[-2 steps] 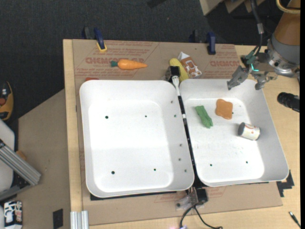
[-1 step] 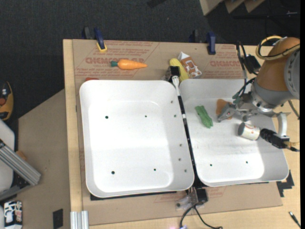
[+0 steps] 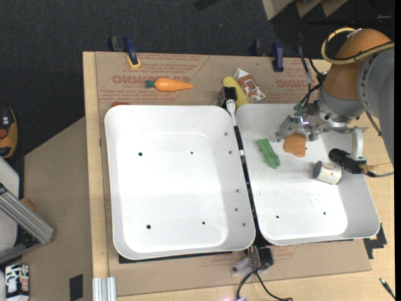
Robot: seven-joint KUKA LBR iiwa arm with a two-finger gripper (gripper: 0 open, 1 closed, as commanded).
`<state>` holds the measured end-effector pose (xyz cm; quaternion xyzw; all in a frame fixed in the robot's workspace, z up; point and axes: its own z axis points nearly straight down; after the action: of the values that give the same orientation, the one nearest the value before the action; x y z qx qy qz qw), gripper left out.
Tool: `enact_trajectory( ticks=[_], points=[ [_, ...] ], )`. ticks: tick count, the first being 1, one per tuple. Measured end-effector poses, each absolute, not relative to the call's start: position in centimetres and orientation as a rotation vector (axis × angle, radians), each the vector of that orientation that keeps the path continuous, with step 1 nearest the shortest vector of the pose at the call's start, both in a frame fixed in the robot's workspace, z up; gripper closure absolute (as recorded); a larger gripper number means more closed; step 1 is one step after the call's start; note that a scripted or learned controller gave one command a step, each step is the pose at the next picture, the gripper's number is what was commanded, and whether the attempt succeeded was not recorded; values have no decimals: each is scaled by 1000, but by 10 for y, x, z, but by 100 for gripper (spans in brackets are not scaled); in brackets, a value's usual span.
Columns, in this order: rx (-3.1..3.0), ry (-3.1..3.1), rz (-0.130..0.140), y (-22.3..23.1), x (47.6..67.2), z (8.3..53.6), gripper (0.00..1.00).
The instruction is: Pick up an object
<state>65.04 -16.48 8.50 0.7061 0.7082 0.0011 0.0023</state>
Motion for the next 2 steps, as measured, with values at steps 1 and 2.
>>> enact_trajectory(
  ticks=[1, 2],
  points=[
    [2215, 2219, 4, -166, 650, 97, 100],
    [2219, 2218, 1, -191, 667, 85, 100]
  ],
)
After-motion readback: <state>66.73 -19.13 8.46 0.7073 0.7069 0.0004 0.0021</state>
